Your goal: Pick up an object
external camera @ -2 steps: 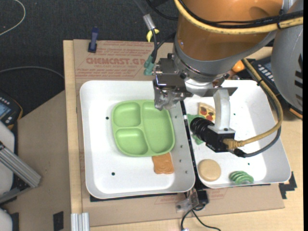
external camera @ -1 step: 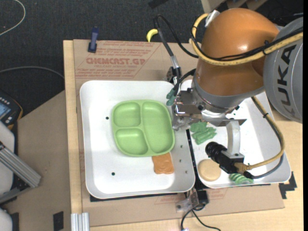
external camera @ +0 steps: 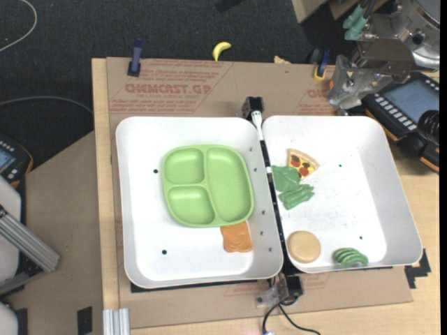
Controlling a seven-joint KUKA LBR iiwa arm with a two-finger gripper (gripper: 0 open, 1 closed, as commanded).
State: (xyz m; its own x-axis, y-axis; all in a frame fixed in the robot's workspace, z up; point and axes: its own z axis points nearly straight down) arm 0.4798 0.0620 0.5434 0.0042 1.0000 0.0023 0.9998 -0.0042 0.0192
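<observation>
A: What's on the counter [external camera: 105, 117]?
B: The left bin [external camera: 140, 257] holds a green divided plate [external camera: 207, 185]; the right bin [external camera: 377, 159] holds pizza slice [external camera: 302, 162], round cookie [external camera: 304, 246].
A: End effector [external camera: 343, 89]?
B: Above the right bin's far edge; grip state, can't tell.

We see the robot arm [external camera: 408, 26] at the upper right corner of the camera view, reaching in from the right. Its metal wrist sits high, with cables around it. Below and to the left of the wrist, the gripper [external camera: 343, 89] points downward and to the left. We cannot make out how its tips are set.
</observation>
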